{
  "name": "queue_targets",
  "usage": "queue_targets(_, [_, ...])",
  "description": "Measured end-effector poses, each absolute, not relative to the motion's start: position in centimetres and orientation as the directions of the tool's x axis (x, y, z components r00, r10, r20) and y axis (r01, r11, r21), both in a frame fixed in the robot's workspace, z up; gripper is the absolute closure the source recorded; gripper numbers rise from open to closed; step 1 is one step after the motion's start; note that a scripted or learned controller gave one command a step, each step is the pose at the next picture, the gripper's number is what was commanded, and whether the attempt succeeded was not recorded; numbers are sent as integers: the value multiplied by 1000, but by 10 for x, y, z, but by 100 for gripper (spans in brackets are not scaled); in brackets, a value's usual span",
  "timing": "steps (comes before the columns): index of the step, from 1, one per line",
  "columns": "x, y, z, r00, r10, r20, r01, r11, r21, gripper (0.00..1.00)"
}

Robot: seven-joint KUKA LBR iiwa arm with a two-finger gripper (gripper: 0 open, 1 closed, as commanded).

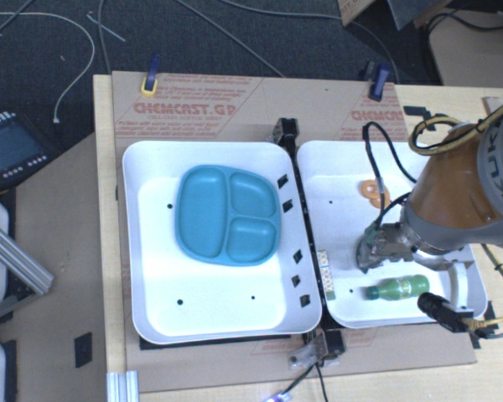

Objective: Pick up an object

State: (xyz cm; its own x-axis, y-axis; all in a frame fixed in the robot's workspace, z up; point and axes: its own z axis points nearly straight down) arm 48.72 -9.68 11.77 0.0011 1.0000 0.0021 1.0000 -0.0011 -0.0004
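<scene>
bench point(193, 99): cardboard-topped | on it: left bin point(142, 249), right bin point(335, 166)

1. The two shallow white plastic bins point(151, 224) below me look smooth, with a soft sheen under the light.
2. The blue divided plastic plate point(228, 214) at centre left looks smooth and slightly satin.
3. The green translucent plastic bottle point(400, 288) at lower right looks glossy.
4. The tan cardboard sheet point(210, 103) under the bins is matt, printed in red.
5. My orange-brown wrist band point(457, 187) at right looks smooth and half-glossy.
6. The dark floor point(50, 74) at upper left looks rough, like carpet.
</scene>
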Motion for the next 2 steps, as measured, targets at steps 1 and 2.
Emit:
queue_targets(1, [486, -100, 181, 0, 1000, -1, 1000, 0, 7, 100])
queue_targets(2, [480, -97, 227, -1, 1000, -1, 1000, 1, 5, 100])
